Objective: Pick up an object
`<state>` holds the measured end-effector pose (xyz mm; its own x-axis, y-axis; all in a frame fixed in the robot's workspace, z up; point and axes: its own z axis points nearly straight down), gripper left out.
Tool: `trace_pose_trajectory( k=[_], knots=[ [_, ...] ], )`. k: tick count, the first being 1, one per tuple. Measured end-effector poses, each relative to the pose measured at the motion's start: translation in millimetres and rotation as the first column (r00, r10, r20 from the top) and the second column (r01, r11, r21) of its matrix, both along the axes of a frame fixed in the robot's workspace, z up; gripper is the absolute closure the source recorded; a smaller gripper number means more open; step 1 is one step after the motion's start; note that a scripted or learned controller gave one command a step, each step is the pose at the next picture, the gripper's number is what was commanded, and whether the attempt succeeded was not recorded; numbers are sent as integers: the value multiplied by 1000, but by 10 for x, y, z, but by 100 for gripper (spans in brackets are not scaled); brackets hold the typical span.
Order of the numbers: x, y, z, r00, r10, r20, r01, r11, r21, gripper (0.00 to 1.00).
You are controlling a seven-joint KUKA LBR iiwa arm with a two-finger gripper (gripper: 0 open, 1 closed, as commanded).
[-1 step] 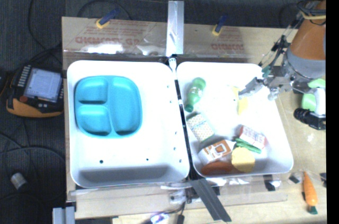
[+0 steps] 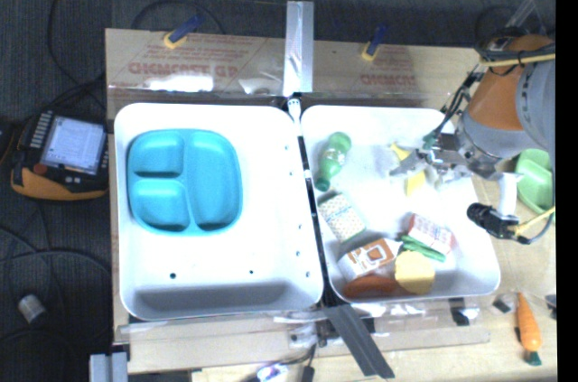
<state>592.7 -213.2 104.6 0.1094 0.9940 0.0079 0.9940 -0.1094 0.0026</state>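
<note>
My gripper (image 2: 418, 170) is low in the right bin (image 2: 488, 276), near its far right side. It stands open, with one finger on each side of a small yellow piece (image 2: 414, 182) that lies on the bin floor. A green bottle (image 2: 331, 157) lies by the bin's left wall. Nearer the front lie a checkered packet (image 2: 340, 216), an orange and white carton (image 2: 369, 259), a yellow block (image 2: 415, 271) and a red and white packet (image 2: 430, 236).
The left bin (image 2: 217, 290) holds a blue divided plate (image 2: 184, 180). A green cup (image 2: 535, 176) and an orange tool (image 2: 528, 330) sit on the bench to the right of the bins. A handheld device (image 2: 63, 150) lies on the floor at the left.
</note>
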Motion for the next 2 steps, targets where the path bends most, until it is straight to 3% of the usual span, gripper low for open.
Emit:
trace_pose_trajectory(
  k=[1,2],
  knots=[
    [-10,-7,75,1000,1,-4,-1,1000,-4,100],
    [138,892,1104,955,-295,-7,295,955,-10,100]
  ],
)
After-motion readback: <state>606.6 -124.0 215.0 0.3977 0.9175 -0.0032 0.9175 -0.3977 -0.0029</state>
